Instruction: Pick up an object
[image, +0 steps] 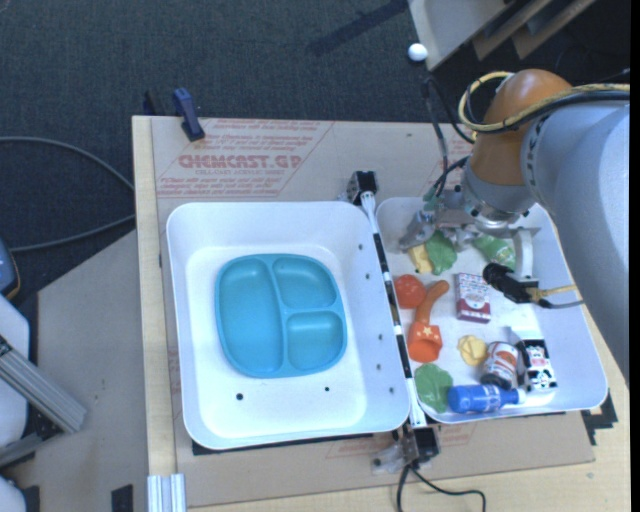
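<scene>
The desk (240, 160) carries two shallow white bins side by side. The left bin (200, 400) holds a blue divided plate (283, 314) lying flat near its middle, with bare white floor all round it and the widest free strip along the near edge. The right bin (585, 385) is crowded: an orange carrot-like piece (431, 300) lies with its long axis running from the upper right down to the lower left, beside a red round piece (408, 291) that it touches. Just below sits an orange cup-like piece (425, 342), then a green piece (433, 381) and a blue bottle (476, 399) lying on its side, long axis roughly left to right along the near rim. A small red and white carton (473, 297) stands near the middle, with a yellow piece (472, 350), a can (502, 363) and a black and white cow-patterned box (537, 366) to the near right. The gripper (452, 235) hangs over the far end of the right bin, above a yellow and green cluster (432, 254); whether its fingers are apart or together cannot be told. Little open floor remains in this bin.
</scene>
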